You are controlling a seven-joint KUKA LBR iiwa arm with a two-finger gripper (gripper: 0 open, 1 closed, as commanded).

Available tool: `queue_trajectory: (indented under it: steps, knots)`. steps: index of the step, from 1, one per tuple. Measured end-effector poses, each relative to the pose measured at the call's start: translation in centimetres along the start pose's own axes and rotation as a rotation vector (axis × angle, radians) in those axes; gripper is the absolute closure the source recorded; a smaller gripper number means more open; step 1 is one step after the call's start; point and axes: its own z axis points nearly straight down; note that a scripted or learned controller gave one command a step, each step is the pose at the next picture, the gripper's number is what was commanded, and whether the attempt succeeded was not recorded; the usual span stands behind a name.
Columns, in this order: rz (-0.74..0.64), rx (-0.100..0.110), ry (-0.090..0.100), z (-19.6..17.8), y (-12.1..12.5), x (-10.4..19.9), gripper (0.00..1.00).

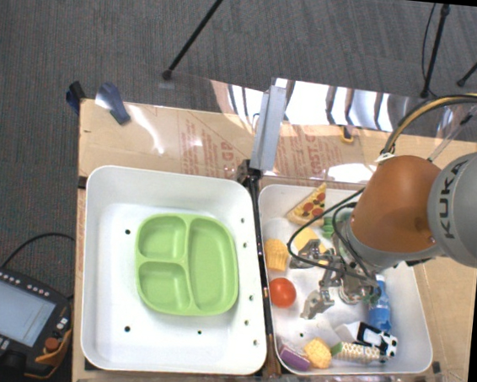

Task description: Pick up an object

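We are logging the gripper point(322, 298) hanging over the right bin point(419, 311), fingers point(311, 307) slightly parted and gripping nothing. Just left of them the tomato point(282, 292) is sitting; a corn piece point(276, 253) is lying beyond it, a pizza slice point(310, 204) farther back. The left bin point(99, 265) is bearing a green divided plate point(187, 264).

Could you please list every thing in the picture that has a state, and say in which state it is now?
green divided plate: flat in the left bin, nothing in its compartments.
tomato: lying loose in the right bin.
pizza slice: lying near the far wall.
blue packet: lying beside the tool.
corn piece: lying near the front wall.
tool: low over the right bin, nothing visibly held.
handheld screen: dark.
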Motion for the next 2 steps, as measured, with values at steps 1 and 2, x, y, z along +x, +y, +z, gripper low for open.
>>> queue_trajectory:
  steps: [1, 2]
  knots:
    - [0.039, 0.001, -0.002, 1.2, 0.5, -4.5, 0.0]
    - [0.119, 0.001, -0.003, 1.1, -5.0, -9.0, 0.0]
